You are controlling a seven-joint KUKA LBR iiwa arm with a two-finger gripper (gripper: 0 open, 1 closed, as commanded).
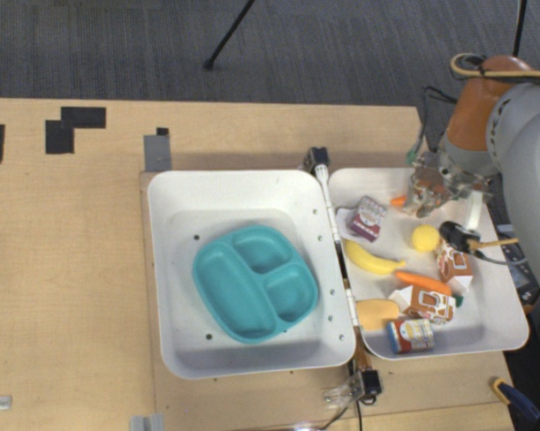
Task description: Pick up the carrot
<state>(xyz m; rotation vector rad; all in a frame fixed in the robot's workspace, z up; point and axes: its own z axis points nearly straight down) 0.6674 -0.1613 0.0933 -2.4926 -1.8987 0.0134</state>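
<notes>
the gripper (426, 196) hangs over the upper right part of the right bin (512, 321), low near the bin's far wall; whether it is spread or pressed together i cannot tell from this angle. a small orange piece (398, 200) lies just left of it, and what that piece is stays unclear. the grey arm with its orange band (474, 115) comes in from the upper right of the frame.

the carrot (423, 282) lies near the middle of the right bin, tilted, below and apart from the gripper. the banana (370, 258) is just to its left, and a yellow lemon (424, 238) sits above it. a purple-and-white packet (366, 219) is at the bin's upper left, a can (409, 336) at the lower edge.

the left bin (165, 258) holds a teal divided plate (255, 281) in the centre of the frame.
</notes>
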